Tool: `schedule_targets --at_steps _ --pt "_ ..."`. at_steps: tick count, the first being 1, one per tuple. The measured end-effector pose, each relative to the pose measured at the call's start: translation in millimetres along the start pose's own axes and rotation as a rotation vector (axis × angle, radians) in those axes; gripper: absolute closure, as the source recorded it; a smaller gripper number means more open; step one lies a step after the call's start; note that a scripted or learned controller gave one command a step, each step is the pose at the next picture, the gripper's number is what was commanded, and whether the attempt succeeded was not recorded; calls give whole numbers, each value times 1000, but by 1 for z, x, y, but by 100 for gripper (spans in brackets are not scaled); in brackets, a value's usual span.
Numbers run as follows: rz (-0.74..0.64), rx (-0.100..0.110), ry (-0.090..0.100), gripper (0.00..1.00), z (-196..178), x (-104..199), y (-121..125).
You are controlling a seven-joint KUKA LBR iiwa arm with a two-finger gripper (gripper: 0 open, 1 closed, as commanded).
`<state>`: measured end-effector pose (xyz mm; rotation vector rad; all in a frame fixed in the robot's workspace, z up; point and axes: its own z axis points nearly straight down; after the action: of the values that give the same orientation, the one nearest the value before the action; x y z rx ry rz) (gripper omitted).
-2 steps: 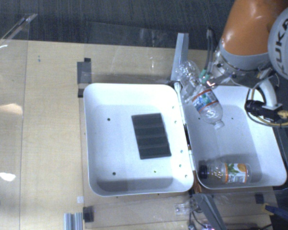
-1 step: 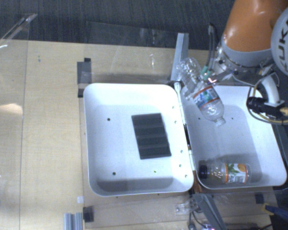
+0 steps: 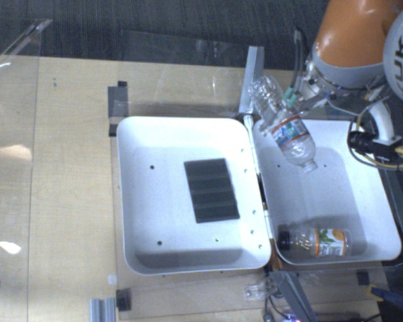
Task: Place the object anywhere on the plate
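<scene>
A clear water bottle (image 3: pixel 293 139) with a blue and red label hangs tilted over the far left corner of the right bin (image 3: pixel 376 206), its cap end pointing down and to the right. My gripper (image 3: pixel 279 111) is shut on the bottle's upper end, below the orange band of the arm (image 3: pixel 354 19). The plate (image 3: pixel 211 190), a dark ribbed rectangle, lies flat in the middle of the left bin (image 3: pixel 141 200), to the left of and nearer than the gripper.
A second bottle (image 3: pixel 318 241) with a green and orange label and a dark cap lies on its side along the right bin's front wall. The ridge between the two bins (image 3: pixel 260 193) runs between gripper and plate. Black cables (image 3: pixel 369 143) hang at the right.
</scene>
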<state>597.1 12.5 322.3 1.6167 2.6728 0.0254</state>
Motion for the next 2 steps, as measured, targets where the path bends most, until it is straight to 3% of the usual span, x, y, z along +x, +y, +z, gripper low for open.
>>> schedule_targets --at_steps 1,2 --pt "-140 17 7 100 43 36 9" --pt "-141 10 5 100 31 35 11"
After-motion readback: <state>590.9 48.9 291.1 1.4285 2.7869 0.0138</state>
